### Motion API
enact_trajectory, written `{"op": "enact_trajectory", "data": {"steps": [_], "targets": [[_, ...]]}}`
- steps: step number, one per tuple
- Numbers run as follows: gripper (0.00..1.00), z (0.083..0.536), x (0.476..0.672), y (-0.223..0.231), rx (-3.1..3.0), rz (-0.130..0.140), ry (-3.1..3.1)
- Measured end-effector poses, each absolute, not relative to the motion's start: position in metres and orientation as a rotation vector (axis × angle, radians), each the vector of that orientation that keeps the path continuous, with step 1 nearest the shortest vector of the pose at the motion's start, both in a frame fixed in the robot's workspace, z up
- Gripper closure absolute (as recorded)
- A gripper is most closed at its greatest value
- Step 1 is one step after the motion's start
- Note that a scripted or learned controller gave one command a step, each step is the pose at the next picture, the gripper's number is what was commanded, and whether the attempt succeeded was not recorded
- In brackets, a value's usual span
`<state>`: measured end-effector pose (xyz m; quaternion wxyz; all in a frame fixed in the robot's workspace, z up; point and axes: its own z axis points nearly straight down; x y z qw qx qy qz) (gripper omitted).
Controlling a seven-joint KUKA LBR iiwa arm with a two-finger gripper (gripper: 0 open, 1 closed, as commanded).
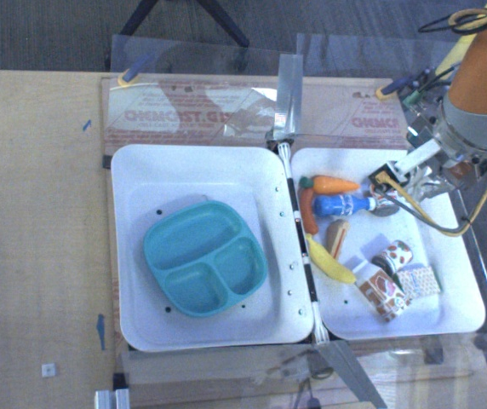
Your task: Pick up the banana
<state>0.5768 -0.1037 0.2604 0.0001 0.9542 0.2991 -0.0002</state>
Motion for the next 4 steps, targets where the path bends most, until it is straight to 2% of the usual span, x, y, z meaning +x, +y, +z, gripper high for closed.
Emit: {"op": "enact_trajectory", "data": {"steps": [1,2,3,4], "targets": [[1.00,0.222,0.561,-0.084,3.094,-0.009,0.570],[1.00,0.252,0.629,-0.069,3.114,-0.003,0.423],[1.00,0.239,0.607,-0.072,3.129,-0.006,0.312],[1.00,0.215,0.593,-0.068,3.128,-0.009,0.324]]}}
